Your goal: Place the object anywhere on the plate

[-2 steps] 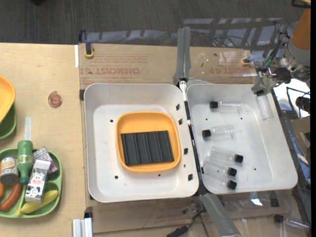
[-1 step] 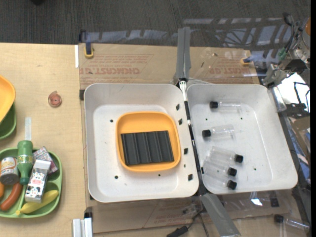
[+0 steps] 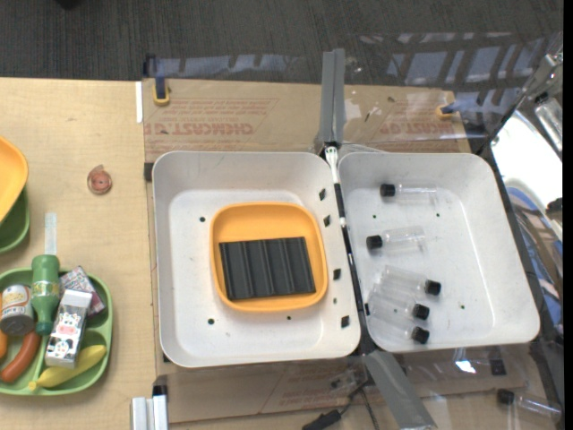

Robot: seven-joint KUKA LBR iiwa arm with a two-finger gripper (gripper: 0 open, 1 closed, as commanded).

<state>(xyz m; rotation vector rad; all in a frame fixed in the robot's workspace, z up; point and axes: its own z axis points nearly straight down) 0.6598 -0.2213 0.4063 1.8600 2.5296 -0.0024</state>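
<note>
An orange plate [image 3: 266, 218] lies in the middle of the left white bin [image 3: 179, 240]. A dark grey ribbed rectangle [image 3: 269, 269] covers most of the plate's inside. In the right white bin [image 3: 501, 240] lie several clear vials with black caps. One vial [image 3: 407, 192] is at the back and another [image 3: 394, 238] is in the middle. Three more, among them the vial [image 3: 403, 285], cluster near the front edge.
A grey post [image 3: 333, 97] stands behind the seam between the bins, which rest on cardboard [image 3: 233, 119]. On the wooden table to the left are a green tray of toy food [image 3: 89, 358], a yellow bowl [image 3: 9, 182] and a small pink piece [image 3: 100, 181].
</note>
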